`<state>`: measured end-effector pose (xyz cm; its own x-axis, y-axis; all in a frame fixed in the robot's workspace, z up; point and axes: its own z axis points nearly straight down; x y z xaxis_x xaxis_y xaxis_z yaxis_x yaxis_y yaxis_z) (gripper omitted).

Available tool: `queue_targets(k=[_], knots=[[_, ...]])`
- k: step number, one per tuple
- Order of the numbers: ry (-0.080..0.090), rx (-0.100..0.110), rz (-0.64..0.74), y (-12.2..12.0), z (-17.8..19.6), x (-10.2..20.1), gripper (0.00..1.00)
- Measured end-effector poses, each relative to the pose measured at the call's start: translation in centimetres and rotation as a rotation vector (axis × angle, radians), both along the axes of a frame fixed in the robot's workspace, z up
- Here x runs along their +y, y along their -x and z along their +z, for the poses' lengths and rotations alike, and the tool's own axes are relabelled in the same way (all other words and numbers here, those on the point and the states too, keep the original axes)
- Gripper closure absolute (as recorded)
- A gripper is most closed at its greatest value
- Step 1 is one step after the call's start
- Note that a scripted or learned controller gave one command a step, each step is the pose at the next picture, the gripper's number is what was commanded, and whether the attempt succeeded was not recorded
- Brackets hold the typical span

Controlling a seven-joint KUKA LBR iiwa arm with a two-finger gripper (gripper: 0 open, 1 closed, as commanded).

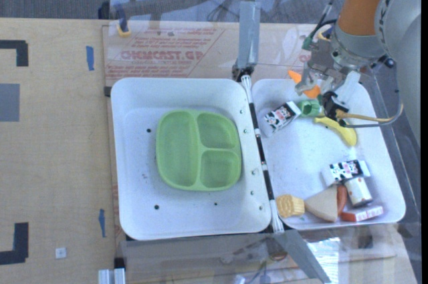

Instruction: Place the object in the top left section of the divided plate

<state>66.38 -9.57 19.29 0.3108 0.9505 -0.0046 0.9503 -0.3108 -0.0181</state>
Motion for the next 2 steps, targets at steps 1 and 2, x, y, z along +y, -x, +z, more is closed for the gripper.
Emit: queue_targets(k=[1,2], knots=[[0.001,-0.015,-0.088,2.4,2.0,1.7,1.0],[-0.001,-0.015,0.074,4.4,1.2,9.3,1.0]])
